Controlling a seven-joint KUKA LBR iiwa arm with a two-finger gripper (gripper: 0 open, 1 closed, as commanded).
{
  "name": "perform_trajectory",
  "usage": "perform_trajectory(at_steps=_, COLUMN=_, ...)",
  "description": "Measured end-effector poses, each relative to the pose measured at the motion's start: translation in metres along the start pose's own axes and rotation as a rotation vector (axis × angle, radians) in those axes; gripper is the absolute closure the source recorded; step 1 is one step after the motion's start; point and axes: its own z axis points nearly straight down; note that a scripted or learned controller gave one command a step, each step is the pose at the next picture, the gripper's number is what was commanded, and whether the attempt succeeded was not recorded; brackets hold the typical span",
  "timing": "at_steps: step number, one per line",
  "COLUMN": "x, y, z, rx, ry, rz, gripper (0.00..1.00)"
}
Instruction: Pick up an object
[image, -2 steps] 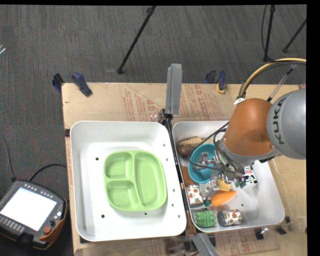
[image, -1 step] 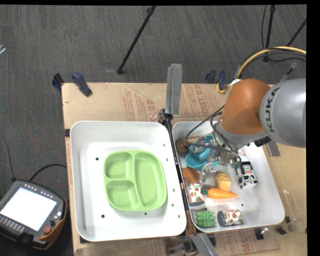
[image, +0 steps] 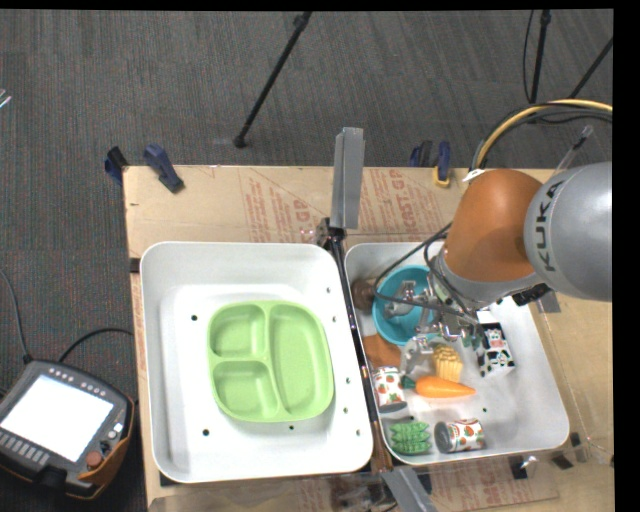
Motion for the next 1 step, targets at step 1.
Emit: perform_trajectory(at_steps=1, x=0.1022, y=-0.0213, z=0.0006, rx=0.001, ry=-0.001, rz=-0.022, gripper=0.00)
